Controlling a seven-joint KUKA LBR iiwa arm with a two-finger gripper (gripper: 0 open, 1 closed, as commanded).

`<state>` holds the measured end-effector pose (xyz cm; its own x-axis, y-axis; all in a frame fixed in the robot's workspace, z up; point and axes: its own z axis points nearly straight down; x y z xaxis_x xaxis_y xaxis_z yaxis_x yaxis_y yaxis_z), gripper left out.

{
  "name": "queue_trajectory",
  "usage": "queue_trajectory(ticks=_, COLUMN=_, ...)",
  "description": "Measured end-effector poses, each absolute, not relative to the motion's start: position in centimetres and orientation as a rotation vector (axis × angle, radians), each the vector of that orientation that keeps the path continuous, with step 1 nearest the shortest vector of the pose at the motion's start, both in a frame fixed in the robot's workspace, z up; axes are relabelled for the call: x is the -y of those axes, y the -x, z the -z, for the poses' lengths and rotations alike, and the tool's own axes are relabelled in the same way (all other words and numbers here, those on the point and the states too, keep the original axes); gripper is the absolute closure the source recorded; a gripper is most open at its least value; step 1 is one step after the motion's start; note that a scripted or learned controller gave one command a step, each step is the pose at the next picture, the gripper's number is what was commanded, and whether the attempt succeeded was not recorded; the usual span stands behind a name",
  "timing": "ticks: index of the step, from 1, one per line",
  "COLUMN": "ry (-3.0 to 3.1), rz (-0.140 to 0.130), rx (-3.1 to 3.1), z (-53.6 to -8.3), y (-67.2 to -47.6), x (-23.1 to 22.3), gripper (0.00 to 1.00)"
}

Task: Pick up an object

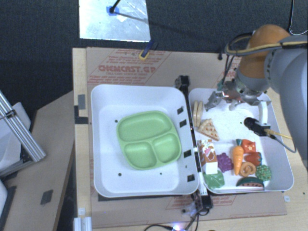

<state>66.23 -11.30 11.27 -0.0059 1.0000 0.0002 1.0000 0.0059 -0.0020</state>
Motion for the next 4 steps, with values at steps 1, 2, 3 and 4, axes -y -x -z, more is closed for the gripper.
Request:
queue_trajectory(ticks=1, ry=2.214, rz=-0.001, rx=2.229, z=-8.4, y=-66.3, x=11.2, gripper=0.00)
queue_trajectory(ticks=2, ry=2.214, rz=0.004, rx=2.234, z=-9.6, y=-66.4, x=11.2, gripper=1.00)
queue_trajectory(ticks=3, ry=2.220, rz=0.006, rx=2.231, z=-14.6, y=-67.4, x=11.6, gripper=1.00)
queue_trajectory(ticks=4, ry=2.223, rz=0.006, rx=2.228, z=-19.3, y=-67.7, x=12.3, gripper=1.00)
